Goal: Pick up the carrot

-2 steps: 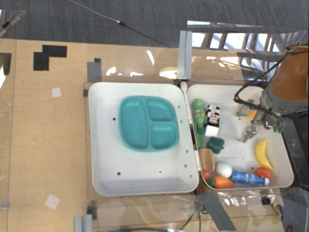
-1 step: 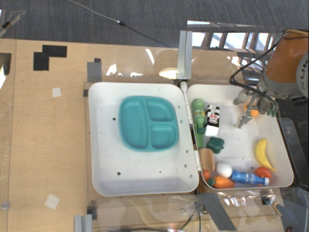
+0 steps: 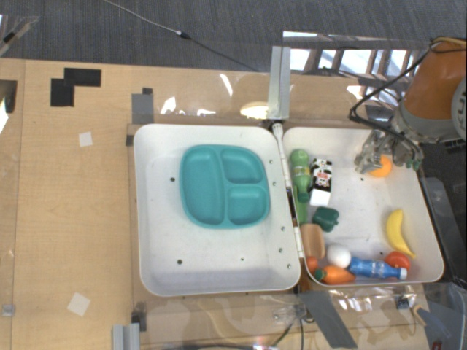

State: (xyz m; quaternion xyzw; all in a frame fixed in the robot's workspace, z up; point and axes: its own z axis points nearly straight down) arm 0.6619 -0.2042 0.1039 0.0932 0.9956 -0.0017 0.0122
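My claw (image 3: 384, 154) low at far corner of right bin (image 3: 357, 217), over small orange thing (image 3: 380, 168) — grip state unclear; carrot (image 3: 334, 274) lies at near edge — well apart, beside white ball (image 3: 338, 256)

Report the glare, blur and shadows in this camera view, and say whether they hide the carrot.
Camera view: white glare streaks on the clear panel behind the bins and along the near edge; the gripper looks soft and blurred over an orange object; shadows are faint under even light; the carrot in the right bin stays glare-free and sharp.
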